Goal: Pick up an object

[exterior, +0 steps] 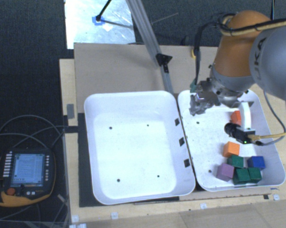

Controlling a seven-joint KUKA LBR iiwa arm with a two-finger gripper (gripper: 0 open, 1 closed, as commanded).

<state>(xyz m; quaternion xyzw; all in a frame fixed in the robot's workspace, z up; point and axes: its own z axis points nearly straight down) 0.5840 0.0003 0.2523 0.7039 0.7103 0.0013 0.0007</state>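
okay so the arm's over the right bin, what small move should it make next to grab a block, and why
Probably shift toward the bin's near corner. The gripper hangs over the far-left part of the right bin, on bare floor, while the orange block and the other blocks cluster at the near-right end.

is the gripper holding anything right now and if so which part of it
It cannot be told. The gripper hangs over the right bin, apart from the blocks clustered in that bin's near right corner.
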